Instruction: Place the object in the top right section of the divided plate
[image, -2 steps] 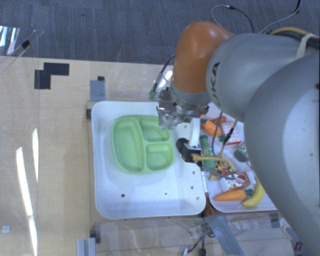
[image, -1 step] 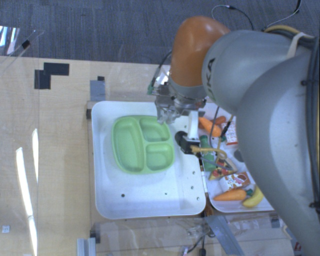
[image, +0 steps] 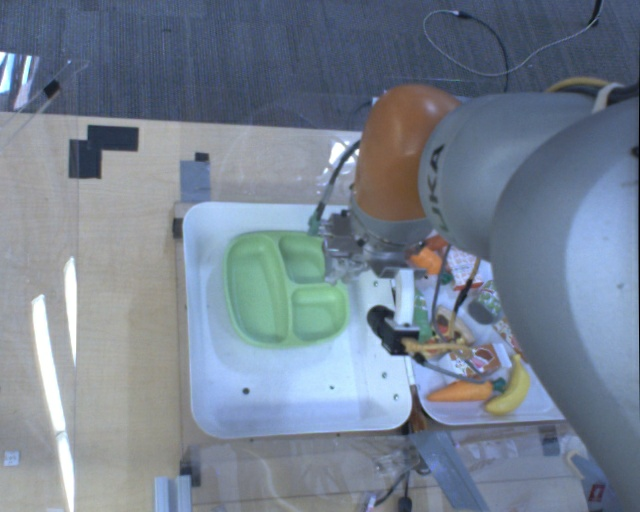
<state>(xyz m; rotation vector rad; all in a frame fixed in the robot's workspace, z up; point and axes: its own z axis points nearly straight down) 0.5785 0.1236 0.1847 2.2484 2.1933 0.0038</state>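
**Left bin (image: 290, 405).** Your green divided plate (image: 236, 300) lies flat in the far half of this bin, with bare white floor between it and the near wall. The plate has one long section (image: 258, 285) down its left side and two smaller sections on its right. The top right section (image: 303, 256) is the one closest to the gripper, and the part of it you can see is plain green.

**Gripper (image: 338, 258).** It sits at the plate's right rim, on the edge of the top right section. It hangs below the orange band (image: 400, 150) of the grey arm (image: 540, 200), which comes in from the right and covers much of the right bin (image: 450, 412). The wrist blocks your view of the claw. You cannot tell whether it is wide or narrow, or whether it holds anything.

**Task object.** You cannot tell which item it is.

**Right bin.** A carrot (image: 458, 392) lies near the front wall, and a banana (image: 512, 388) lies just beside the carrot's right end. Beyond them is a heap of small coloured items, partly under the arm and too jumbled to name.
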